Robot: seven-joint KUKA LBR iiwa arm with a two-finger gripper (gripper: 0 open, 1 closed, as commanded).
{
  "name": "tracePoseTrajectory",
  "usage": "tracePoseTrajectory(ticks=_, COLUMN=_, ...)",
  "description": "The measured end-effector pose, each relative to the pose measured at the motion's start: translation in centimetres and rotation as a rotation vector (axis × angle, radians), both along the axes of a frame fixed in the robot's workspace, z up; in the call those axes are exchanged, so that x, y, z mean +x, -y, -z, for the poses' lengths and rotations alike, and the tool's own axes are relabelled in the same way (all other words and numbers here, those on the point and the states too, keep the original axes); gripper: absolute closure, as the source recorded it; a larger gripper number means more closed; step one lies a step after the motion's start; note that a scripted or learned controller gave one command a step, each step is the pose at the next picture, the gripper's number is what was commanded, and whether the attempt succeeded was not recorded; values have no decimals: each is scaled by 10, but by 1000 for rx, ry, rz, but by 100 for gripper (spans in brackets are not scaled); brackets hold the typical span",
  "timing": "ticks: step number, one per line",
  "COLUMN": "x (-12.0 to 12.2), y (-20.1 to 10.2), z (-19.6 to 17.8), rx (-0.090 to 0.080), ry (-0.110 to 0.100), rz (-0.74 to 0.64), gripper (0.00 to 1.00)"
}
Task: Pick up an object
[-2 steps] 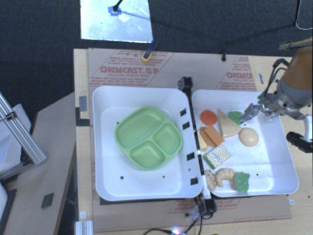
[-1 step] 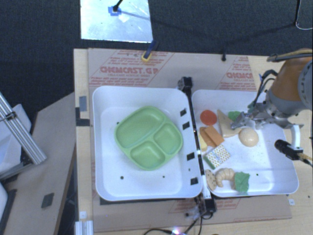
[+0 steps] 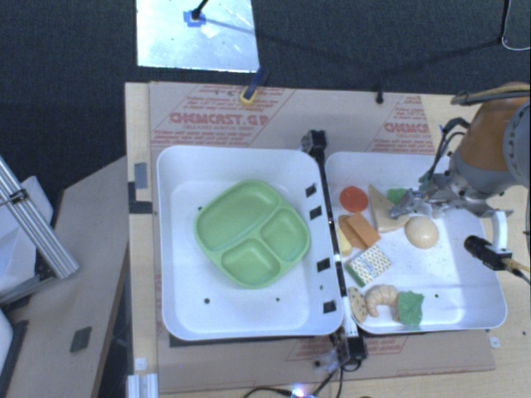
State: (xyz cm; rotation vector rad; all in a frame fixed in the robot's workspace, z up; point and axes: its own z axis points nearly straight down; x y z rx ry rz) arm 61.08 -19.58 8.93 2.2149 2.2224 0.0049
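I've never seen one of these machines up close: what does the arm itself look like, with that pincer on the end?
The arm is bulky and rounded, grey, with a broad orange band above the wrist. Dark cables loop along its side near the wrist. Its end narrows into a silvery metal pincer. A slim black piece with a white bracket sticks out below the wrist.

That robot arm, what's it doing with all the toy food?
The robot arm reaches in from the right over the right bin, which holds toy food. Its hand is low beside a beige egg and a pale wedge. A red round piece, orange sticks and a croissant lie nearby. The left bin holds a green divided plate. I can't see the hand holding anything.
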Motion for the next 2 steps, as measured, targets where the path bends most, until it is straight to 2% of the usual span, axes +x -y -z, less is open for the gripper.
tracePoseTrajectory(ticks=1, x=3, y=-1, z=-13, rx=0, ry=11, rz=0, gripper=100)
tracePoseTrajectory(ticks=2, x=7, y=2, z=-57, rx=-1, ry=0, rz=0, gripper=100)
